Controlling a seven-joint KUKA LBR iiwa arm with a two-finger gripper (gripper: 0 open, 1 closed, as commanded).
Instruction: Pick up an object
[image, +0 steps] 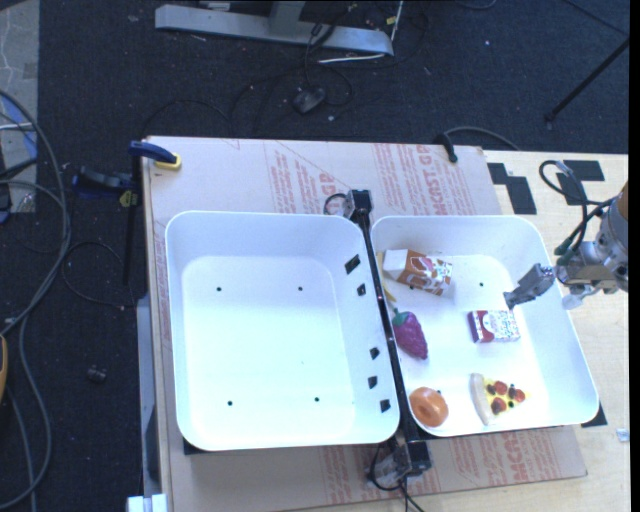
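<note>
The right bin holds several small items: an orange and white carton at the back, a purple eggplant-like piece by the divider, a red and white packet, an orange fruit at the front, and a pizza-slice toy. My gripper hangs over the bin's right side, above and to the right of the red packet. Nothing shows between its fingers.
The left bin sits beside the right one, with a black divider strip between them. Both rest on a cardboard sheet. A blue and yellow clamp grips the board's far left corner. Cables lie on the dark floor.
</note>
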